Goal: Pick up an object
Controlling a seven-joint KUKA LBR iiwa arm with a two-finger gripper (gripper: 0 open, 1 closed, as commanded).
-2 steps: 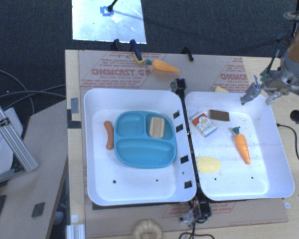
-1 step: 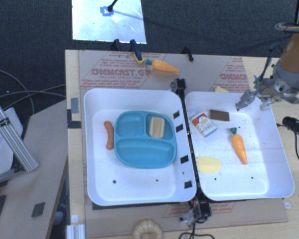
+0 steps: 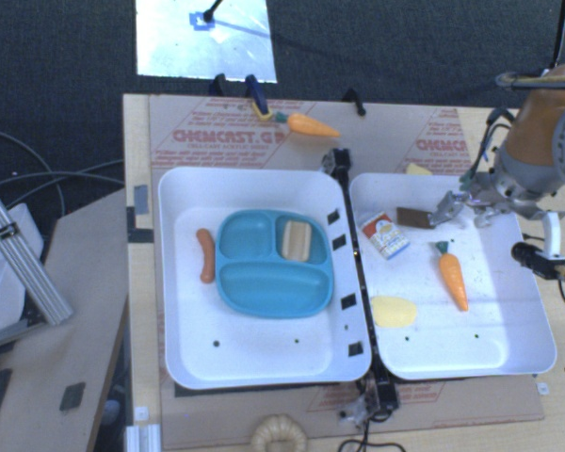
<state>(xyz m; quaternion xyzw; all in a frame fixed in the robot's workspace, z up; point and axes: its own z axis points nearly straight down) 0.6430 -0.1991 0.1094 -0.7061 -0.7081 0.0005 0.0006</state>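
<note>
The right bin (image 3: 508, 347) holds an orange carrot (image 3: 452, 278), a small red, white and blue carton (image 3: 384, 235), a flat brown piece (image 3: 412, 217) and a pale yellow slice (image 3: 394, 311). My gripper (image 3: 466, 207) hangs over the far right part of this bin, just right of the brown piece and above the carrot's green top. Nothing shows in its grasp. The grey arm with its orange band (image 3: 546, 111) comes in from the right.
The left bin (image 3: 184, 347) holds a blue divided plate (image 3: 273, 264) with a tan bread piece (image 3: 297, 241), and a sausage (image 3: 206, 254) beside it. A second carrot (image 3: 307, 125) lies on the board behind the bins. A yellow bit (image 3: 417, 169) sits at the right bin's far rim.
</note>
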